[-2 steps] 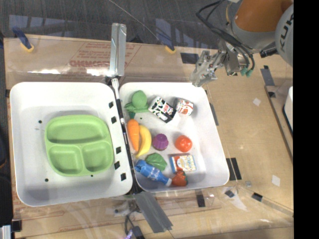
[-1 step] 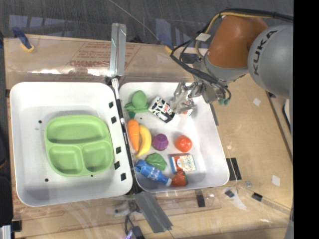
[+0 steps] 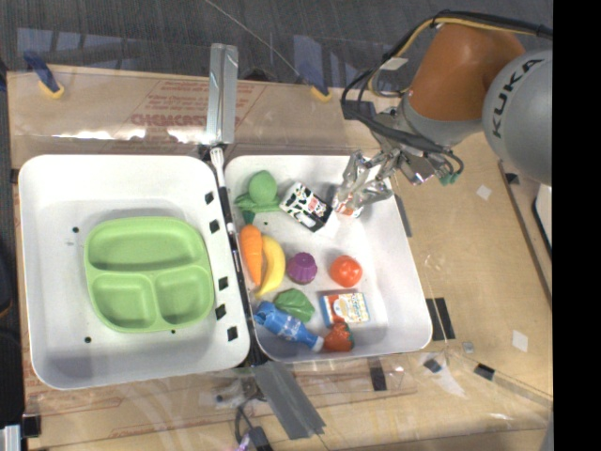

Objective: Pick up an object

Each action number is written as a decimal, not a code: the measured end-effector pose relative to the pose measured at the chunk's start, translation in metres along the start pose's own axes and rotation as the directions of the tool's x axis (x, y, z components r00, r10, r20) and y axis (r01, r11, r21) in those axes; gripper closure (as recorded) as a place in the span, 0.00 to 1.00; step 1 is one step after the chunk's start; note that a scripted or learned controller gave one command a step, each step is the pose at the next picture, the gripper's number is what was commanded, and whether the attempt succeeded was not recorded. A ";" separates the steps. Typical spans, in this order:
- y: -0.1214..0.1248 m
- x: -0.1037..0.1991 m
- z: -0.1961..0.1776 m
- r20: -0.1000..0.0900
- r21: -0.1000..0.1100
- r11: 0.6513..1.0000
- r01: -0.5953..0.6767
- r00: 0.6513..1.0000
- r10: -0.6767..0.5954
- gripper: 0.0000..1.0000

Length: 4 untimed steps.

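- i see the right bin (image 3: 418, 299) with the toys; the left bin (image 3: 47, 252) carries a green divided plate (image 3: 148, 272).
- banana (image 3: 273, 263) lies beside the carrot (image 3: 251, 255), long axes running up-down along the bin's left wall.
- gripper (image 3: 355, 195) hovers at the back of the right bin, beside the black-and-white toy (image 3: 306, 205); i cannot tell its opening.

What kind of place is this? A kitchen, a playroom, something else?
Probably a robot lab or test bench, not a kitchen. A KUKA arm reaches over two white bins, the food looks like plastic toys beside a green tray, and the bench is taped-down board.
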State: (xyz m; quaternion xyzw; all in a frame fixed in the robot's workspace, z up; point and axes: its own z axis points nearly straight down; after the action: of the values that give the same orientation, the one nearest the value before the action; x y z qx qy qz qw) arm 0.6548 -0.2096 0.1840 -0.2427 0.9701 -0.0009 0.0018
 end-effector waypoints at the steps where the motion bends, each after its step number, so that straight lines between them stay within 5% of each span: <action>1: -0.003 -0.003 -0.117 0.005 0.004 0.976 -0.216 0.976 0.216 1.00; 2: -0.001 -0.004 0.053 0.001 0.001 0.995 0.101 0.995 -0.101 1.00; 3: 0.002 -0.007 -0.102 0.011 0.010 0.999 -0.043 0.999 0.043 1.00; 4: 0.023 0.011 0.072 -0.005 -0.008 0.980 0.197 0.980 -0.197 1.00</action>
State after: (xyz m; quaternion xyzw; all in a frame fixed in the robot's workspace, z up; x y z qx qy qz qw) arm 0.6341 -0.1942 0.1115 -0.3373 0.9414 0.0018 -0.0018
